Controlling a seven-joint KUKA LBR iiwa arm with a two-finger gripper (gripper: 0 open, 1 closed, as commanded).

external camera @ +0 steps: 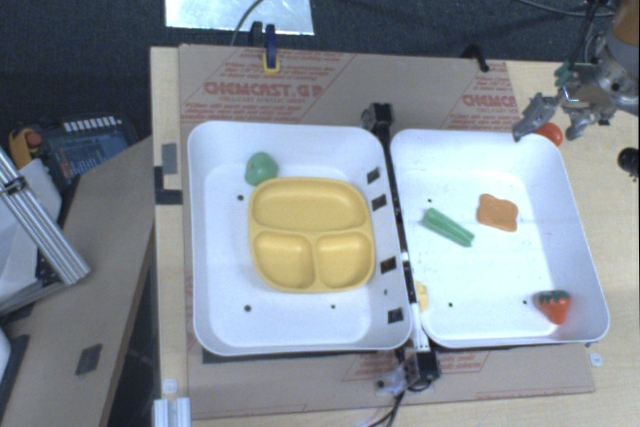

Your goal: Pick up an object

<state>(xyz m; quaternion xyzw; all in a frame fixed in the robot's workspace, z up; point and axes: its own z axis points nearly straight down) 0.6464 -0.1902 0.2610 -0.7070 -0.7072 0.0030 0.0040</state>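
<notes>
My gripper (pixel 552 122) hangs over the back right corner of the right bin (pixel 575 215), lifted above its rim. A small red-orange object (pixel 549 131) shows between the two fingers, and they are closed on it. Lying in the right bin are a green pod-shaped piece (pixel 447 226), an orange flat piece (pixel 497 212), and a red piece with a green top (pixel 553 305) in the front right corner. A tiny yellow bit (pixel 421 295) rests at the bin's left wall.
The left bin (pixel 215 245) holds a yellow divided plate (pixel 310 233) and a small green lump (pixel 261 167) behind it. A black divider (pixel 390 215) runs between the bins. Cables cross the dark floor behind the bench.
</notes>
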